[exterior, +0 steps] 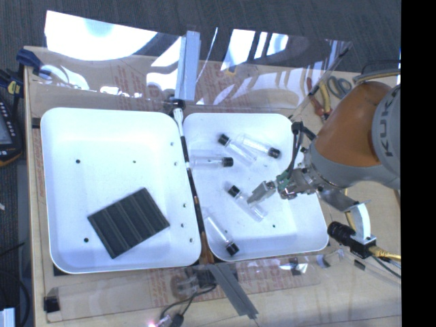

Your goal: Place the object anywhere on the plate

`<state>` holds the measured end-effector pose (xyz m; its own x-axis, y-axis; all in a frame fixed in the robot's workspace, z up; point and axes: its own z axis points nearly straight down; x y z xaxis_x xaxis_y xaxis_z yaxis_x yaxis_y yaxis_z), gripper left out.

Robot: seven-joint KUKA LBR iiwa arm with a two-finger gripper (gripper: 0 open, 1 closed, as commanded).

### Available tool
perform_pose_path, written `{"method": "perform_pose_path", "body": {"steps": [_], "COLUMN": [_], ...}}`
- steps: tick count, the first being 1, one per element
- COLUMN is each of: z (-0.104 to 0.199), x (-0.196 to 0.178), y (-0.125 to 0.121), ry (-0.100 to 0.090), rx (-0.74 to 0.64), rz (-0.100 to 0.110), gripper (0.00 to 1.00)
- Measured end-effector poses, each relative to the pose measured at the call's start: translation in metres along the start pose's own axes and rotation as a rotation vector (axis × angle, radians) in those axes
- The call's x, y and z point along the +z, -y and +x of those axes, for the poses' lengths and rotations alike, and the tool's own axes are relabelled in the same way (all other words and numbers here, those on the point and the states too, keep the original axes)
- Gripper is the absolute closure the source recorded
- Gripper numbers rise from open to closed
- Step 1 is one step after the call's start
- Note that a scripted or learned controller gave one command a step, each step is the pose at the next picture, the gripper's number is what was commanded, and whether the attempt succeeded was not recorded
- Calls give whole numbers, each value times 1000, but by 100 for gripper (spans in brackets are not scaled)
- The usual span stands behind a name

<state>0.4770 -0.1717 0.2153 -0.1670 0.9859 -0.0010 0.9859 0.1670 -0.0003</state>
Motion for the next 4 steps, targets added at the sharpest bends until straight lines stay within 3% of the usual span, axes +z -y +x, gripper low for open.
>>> {"method": "perform_pose_path", "body": {"steps": [1,2,3,4], "z": [74,134,171,244], "x": [-17,5,19,89], "y": [-37,-150,-199,-222], "ry": [-2,-2,-1,-2], "rx": [-52,44,131,310], "rz": [1,4,3,8], "gripper": [100,100,100,100]}}
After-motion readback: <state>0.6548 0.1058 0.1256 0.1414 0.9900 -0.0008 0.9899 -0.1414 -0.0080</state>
